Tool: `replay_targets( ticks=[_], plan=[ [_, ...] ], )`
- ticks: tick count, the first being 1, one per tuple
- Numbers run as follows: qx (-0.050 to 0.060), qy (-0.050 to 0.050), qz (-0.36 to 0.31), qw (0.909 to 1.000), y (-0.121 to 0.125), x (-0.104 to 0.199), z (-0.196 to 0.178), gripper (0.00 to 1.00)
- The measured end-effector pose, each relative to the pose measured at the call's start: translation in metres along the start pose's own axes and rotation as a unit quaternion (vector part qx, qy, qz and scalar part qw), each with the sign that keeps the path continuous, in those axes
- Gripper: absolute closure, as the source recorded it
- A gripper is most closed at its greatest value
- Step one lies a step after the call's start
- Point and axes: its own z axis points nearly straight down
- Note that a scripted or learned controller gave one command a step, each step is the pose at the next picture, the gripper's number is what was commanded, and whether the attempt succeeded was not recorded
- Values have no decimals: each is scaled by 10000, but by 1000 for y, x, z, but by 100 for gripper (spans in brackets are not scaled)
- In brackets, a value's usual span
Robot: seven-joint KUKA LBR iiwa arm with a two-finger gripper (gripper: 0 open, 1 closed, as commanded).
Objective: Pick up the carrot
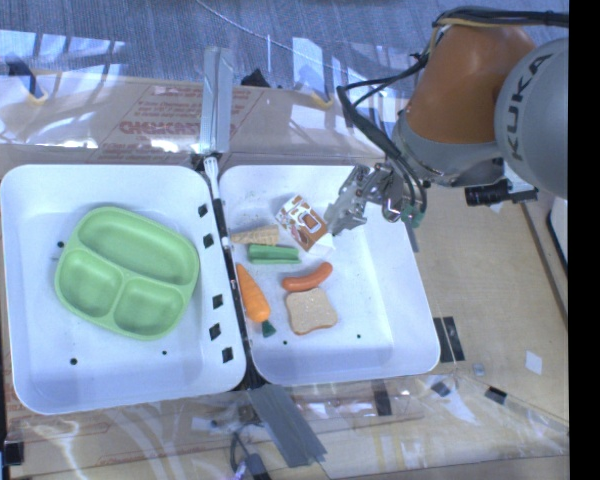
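Within the right bin (400, 318) lies the carrot (252, 294); end effector (342, 216) grip unclear.

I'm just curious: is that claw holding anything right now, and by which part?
Nothing is held. The gripper hangs by a small carton; the carrot lies apart.

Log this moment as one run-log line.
hand: over right bin, above carton | carrot: lying by bin's left wall, ungrasped | tray: left bin
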Motion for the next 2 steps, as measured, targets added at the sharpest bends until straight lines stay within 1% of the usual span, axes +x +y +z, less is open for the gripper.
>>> replay_targets(
  ticks=[1,2],
  plan=[
    [9,-24,221,9998,-72,-35,-10,100],
    [14,-155,-946,9954,-28,-83,131,100]
  ],
)
